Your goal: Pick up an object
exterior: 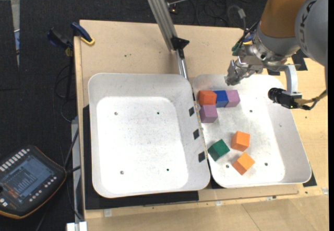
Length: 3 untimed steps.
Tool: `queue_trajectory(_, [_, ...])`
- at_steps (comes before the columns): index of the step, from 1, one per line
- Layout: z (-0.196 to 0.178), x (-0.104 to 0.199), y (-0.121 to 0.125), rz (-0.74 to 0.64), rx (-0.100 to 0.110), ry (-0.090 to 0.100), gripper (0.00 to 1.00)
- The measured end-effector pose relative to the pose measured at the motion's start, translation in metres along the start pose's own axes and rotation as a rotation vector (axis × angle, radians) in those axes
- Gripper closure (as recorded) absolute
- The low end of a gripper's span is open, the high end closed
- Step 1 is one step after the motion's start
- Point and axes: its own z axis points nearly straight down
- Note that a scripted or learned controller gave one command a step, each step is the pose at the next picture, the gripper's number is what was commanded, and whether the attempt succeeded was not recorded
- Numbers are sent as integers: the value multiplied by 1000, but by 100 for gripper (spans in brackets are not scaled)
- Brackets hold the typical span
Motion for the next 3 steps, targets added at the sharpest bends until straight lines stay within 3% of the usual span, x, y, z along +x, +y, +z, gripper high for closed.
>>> queue_trajectory(1, [-6,49,3,0,-2,-1,100])
queue_trajectory(3, [17,156,18,1,-1,-1,100])
